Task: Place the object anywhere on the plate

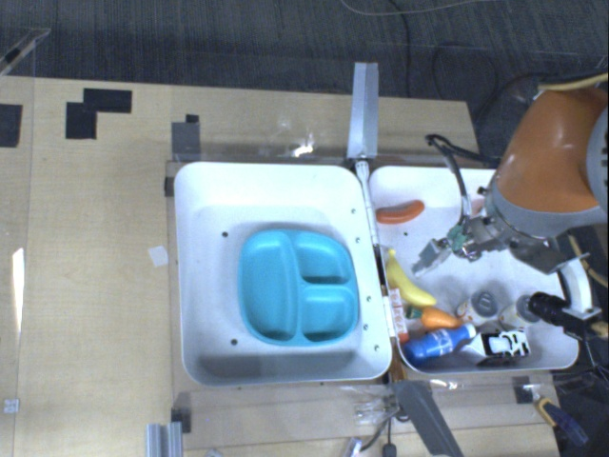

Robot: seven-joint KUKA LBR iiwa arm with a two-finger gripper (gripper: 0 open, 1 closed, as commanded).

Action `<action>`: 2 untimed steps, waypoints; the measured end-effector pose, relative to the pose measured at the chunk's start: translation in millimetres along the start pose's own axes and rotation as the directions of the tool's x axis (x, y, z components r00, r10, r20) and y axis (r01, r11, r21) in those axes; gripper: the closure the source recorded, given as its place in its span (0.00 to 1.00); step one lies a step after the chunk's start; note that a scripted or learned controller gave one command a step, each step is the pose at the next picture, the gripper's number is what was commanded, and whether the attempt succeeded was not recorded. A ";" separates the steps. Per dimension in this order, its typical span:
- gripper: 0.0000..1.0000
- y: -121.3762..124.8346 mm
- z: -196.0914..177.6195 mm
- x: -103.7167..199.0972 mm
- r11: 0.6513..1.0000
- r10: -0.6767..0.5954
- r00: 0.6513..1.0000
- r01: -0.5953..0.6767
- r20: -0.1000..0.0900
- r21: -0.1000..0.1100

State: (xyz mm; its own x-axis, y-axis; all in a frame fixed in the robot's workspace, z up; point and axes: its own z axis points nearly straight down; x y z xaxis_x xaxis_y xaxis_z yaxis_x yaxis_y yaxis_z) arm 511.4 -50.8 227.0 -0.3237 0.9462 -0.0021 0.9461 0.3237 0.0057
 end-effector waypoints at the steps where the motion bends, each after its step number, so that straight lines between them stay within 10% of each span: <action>1: 0.00 96.0 46.0 -78.2 0.997 -0.078 0.997 0.078 0.000 0.002; 2: 0.00 153.8 21.0 -16.8 0.981 -0.195 0.981 0.195 0.000 -0.002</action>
